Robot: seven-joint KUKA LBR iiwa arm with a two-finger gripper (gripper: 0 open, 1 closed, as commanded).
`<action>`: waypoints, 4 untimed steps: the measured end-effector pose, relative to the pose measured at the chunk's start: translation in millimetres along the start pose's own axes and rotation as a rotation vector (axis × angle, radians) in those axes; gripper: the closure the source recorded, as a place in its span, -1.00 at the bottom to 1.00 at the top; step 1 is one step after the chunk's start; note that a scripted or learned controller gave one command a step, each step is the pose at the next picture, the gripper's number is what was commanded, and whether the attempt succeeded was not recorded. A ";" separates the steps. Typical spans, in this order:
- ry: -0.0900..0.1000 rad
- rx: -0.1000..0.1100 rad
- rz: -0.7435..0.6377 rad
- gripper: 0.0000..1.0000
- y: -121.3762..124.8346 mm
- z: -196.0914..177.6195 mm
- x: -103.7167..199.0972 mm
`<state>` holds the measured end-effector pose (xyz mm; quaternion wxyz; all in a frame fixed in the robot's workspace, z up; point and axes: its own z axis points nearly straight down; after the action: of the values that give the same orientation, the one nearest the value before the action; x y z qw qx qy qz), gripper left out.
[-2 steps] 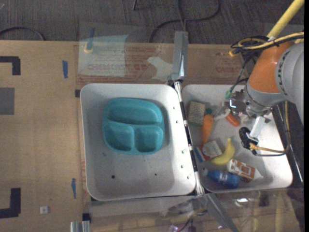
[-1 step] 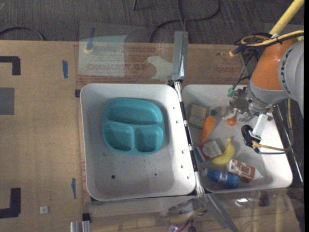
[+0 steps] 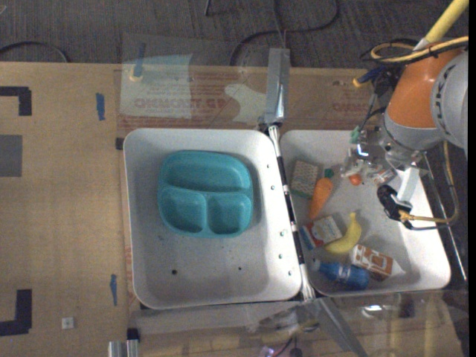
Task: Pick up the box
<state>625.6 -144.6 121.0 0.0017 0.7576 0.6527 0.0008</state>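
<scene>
The box, a small orange, white and brown carton, lies flat near the front of the right bin, just right of a banana. My gripper hangs over the upper middle of that bin, well behind the box and slightly to its left. The grey wrist with its orange band reaches in from the upper right. Nothing is visibly held in the gripper.
The right bin also holds a carrot, a tan sponge-like square, a banana, a white and red packet and a blue bottle. A teal divided tray sits in the left bin. Cables trail beside the arm.
</scene>
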 end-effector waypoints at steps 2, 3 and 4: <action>0.000 0.005 0.187 1.00 -26.1 -114.4 -72.7; 0.000 0.003 0.189 1.00 -25.5 -124.7 -74.0; 0.001 0.006 0.120 1.00 -96.8 -96.7 38.3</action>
<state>535.1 -92.2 217.3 -0.0010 0.7953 0.6062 -0.0007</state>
